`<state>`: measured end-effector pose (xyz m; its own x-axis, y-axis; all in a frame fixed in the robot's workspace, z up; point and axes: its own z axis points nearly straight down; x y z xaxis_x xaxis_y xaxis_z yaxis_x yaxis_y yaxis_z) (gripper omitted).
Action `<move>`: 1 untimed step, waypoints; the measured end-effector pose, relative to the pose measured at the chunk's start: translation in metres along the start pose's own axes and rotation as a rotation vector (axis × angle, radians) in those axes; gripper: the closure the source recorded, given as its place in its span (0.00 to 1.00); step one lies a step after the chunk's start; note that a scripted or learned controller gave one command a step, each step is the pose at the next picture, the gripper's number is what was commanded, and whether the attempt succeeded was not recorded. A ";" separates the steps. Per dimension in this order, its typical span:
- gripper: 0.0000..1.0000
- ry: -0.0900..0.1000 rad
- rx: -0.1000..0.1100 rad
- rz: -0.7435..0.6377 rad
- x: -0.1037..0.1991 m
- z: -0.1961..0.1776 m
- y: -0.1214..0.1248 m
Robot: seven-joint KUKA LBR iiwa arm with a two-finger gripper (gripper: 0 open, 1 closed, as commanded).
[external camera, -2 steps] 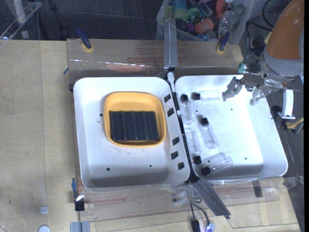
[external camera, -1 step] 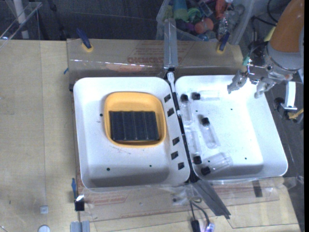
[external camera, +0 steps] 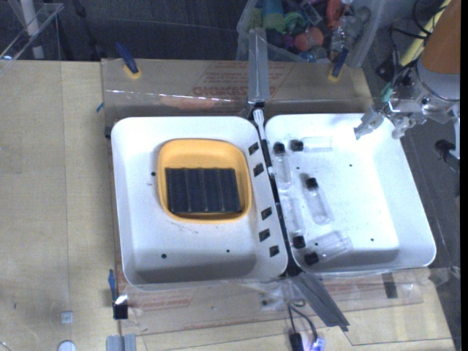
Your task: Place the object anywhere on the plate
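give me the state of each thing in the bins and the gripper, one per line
yellow plate: in the left bin, dark ribbed insert lying in it
clear vials with black caps: scattered lying flat in the right bin, none on the plate
gripper: over the right bin's far right corner, holding nothing that can be made out

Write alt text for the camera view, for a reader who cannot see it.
Two white bins sit side by side: the left bin holds a yellow plate with a dark ridged centre, the right bin several clear vials with black caps. The gripper hangs at the right bin's far right corner, away from the vials and the plate.
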<state>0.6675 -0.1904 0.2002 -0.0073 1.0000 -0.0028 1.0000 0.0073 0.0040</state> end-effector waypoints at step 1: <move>0.00 0.000 0.000 -0.001 0.000 0.000 0.000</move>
<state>0.6676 -0.1900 0.2002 -0.0081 1.0000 -0.0027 1.0000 0.0081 0.0038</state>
